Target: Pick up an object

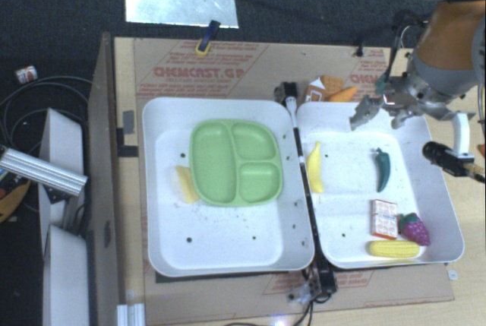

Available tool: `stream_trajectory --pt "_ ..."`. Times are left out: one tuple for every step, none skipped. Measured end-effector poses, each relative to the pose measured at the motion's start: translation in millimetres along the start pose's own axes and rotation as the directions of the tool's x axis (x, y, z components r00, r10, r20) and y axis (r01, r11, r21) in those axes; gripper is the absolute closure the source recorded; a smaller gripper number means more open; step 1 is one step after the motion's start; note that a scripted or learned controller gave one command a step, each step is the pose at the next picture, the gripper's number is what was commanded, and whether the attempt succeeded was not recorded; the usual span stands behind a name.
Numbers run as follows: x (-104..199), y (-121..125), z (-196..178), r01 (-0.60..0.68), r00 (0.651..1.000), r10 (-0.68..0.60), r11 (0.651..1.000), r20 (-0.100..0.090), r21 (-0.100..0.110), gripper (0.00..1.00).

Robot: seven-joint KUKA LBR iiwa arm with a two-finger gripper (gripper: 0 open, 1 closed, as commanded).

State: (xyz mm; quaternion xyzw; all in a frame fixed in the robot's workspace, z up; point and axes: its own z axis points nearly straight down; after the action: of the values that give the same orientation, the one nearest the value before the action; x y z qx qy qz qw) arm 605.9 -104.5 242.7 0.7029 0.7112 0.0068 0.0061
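Green pepper [381, 169] lay in the right bin [437, 199], long axis running toward the bin's far and near rims. Your gripper [380, 108] hung over that bin's far rim, so the pepper sat nearest it, toward the near rim. Whether the gripper was open or gripping anything, you couldn't tell.

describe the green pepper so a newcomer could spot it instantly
Look in the right-hand white bin, toward its far right side. The green pepper lies alone there, slim, dark green and slightly curved. The corn, grapes and box nearer the front corner are yellow, purple and red.
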Motion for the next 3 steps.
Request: stream_trajectory --pt "-50 -16 105 -0.014 1.000 0.014 1.000 0.001 0.026 0.00" --pt "-17 -40 119 -0.007 1.000 0.007 1.000 -0.001 0.020 0.00" --pt "1 42 161 -0.004 1.000 0.004 1.000 0.002 0.015 0.00"
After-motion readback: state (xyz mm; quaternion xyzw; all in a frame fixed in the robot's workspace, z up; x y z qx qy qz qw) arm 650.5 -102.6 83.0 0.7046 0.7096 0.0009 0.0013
